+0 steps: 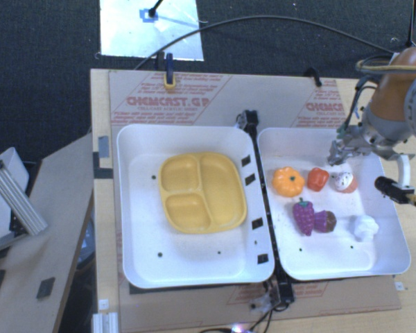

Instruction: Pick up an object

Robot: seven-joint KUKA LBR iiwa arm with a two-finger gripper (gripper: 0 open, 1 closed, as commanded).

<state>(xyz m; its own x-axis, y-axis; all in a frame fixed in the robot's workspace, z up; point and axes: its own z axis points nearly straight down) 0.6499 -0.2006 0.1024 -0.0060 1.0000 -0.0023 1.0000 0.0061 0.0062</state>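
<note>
The arm reaches in, its pincer (338, 155) seemingly angled downward.

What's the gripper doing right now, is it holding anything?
Gripper: above the right bin, near the red and white toy; whether it grips anything cannot be told.

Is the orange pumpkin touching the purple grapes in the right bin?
Apart. The camera view shows a strip of white bin floor between the pumpkin and the grapes just below it.

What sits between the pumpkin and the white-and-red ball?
In the camera view, a small red pepper lies between the pumpkin and the ball.
</note>
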